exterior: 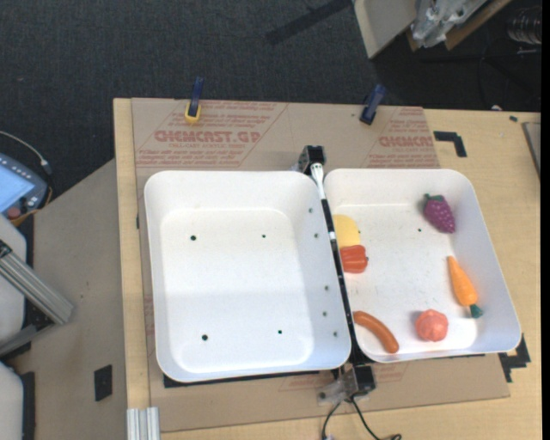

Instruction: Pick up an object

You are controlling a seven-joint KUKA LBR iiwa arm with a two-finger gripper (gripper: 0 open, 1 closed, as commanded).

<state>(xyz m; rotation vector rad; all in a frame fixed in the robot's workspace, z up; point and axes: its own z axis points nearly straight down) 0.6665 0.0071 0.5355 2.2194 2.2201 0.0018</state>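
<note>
- The gripper point(436, 24) sits at the top edge of the view, beyond the bench and well apart from both bins; it is too blurred to tell whether it is spread or pressed together, and nothing shows in its grasp.
- The things to pick all lie in the right bin point(404, 183).
- A bunch of purple grapes point(439, 212) lies near the far right corner.
- A carrot point(462, 285) lies along the right wall.
- A red tomato point(431, 325) sits near the carrot's lower end.
- A sausage point(375, 331) lies at a slant near the front left corner.
- A red pepper point(353, 258) touches a yellow piece point(345, 230) against the left wall.
- The left bin point(172, 193) stands just beside the right one, rims touching.
- Both bins rest on a cardboard sheet point(258, 129).
</note>
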